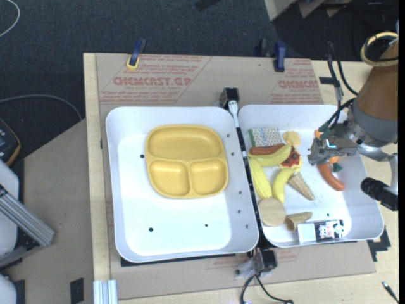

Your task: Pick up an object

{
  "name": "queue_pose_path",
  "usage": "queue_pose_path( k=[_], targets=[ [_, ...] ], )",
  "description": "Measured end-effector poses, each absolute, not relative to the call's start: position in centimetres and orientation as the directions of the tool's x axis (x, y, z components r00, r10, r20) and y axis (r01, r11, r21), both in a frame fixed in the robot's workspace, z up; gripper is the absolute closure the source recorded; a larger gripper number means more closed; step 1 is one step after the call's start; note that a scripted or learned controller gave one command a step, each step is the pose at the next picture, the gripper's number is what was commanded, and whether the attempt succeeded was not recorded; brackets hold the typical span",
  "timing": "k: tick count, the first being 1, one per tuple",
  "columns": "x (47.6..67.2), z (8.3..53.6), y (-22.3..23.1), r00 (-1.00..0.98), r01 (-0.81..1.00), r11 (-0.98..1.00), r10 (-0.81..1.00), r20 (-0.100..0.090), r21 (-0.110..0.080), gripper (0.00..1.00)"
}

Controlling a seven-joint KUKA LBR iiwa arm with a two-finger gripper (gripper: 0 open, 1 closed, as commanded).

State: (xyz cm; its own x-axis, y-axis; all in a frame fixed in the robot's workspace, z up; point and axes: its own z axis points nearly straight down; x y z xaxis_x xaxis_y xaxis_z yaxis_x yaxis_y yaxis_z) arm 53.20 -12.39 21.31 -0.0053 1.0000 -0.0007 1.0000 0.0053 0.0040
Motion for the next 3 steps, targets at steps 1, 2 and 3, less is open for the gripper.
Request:
queue_pose_path(
  k=[1,2,3],
  targets=[
    [56.4,22.7,-7.7,-0.007,1.0,0.007,1.0,0.0,0.006,1.0],
    [60.7,22.7,-3.2,-0.005,1.0,0.005,1.0,0.0,0.006,1.0],
    [63.3,21.5,1.7,-0.006,1.0,0.006,1.0,0.001,0.004,1.0]
  ],
)
